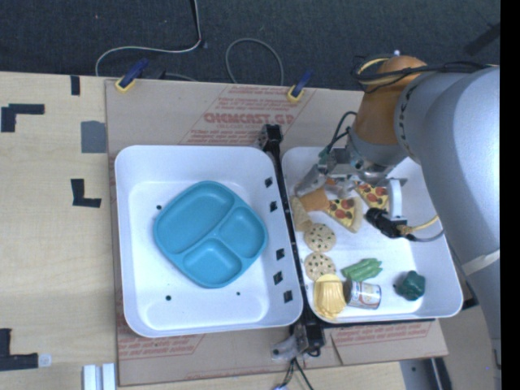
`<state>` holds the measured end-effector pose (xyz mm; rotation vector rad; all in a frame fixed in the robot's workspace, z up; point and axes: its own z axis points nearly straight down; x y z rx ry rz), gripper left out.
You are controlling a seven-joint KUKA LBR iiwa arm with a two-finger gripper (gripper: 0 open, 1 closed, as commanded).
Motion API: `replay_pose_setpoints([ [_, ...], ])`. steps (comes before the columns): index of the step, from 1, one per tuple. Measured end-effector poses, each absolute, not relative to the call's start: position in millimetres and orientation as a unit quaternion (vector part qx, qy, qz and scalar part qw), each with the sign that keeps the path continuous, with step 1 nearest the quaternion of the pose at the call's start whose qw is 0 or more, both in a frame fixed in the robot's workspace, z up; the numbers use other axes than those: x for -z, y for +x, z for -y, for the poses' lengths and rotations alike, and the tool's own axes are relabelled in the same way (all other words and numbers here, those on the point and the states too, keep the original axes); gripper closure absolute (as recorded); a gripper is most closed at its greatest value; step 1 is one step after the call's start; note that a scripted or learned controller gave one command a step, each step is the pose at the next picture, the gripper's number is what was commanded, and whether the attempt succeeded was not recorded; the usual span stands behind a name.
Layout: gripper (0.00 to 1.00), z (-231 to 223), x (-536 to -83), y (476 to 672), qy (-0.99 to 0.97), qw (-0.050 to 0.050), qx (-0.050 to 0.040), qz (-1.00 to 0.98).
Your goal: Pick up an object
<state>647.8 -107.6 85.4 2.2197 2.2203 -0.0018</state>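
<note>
Red print on the cardboard, largely unreadable

The brown cardboard sheet [236,116] under the two bins bears red printing just above the left bin [130,169]: one line of large block capitals, seen upside down and at a slant, inside a frame of red diagonal stripes. The letters are too blurred to spell with any confidence. More red printing runs along the sheet's lower edge, below the right bin [443,254], also too small to make out. The small can [363,295] lying in the right bin has a label with a dark band, but no word on it can be read.
</note>
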Motion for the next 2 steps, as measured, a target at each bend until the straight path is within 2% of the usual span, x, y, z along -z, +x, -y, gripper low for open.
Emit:
replay_pose_setpoints([
  [1, 0.00, 97.9, -84.1, 666.3, 0.708, -0.006, 0.0048, -0.707],
  [2, 0.00, 96.9, -84.4, 666.1, 0.708, -0.005, 0.0045, -0.706],
])
